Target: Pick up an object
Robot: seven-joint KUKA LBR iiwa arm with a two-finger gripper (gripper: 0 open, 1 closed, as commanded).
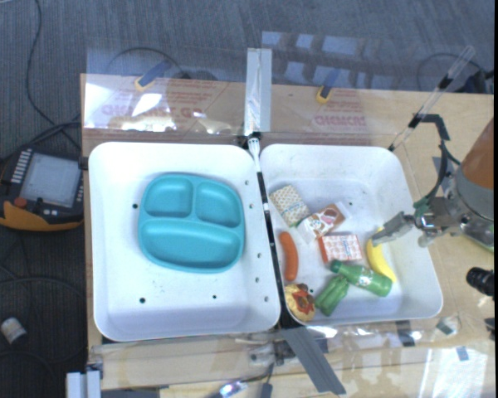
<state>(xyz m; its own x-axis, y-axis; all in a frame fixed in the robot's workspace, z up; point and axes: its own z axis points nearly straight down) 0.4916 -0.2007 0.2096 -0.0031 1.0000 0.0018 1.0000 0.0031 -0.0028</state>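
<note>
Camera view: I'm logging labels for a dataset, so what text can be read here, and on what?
None can be read.
Small food cartons in the right bin: print too blurred.
Clear panels behind the bins: faint reddish lettering, illegible.
Pendant screen on the floor: glare, no text.

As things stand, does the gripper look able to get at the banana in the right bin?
Probably yes. The gripper sits just above the banana at the right bin's right side, with nothing lying over the banana. The green bottle touches its lower end, which could crowd a grasp there.
</note>
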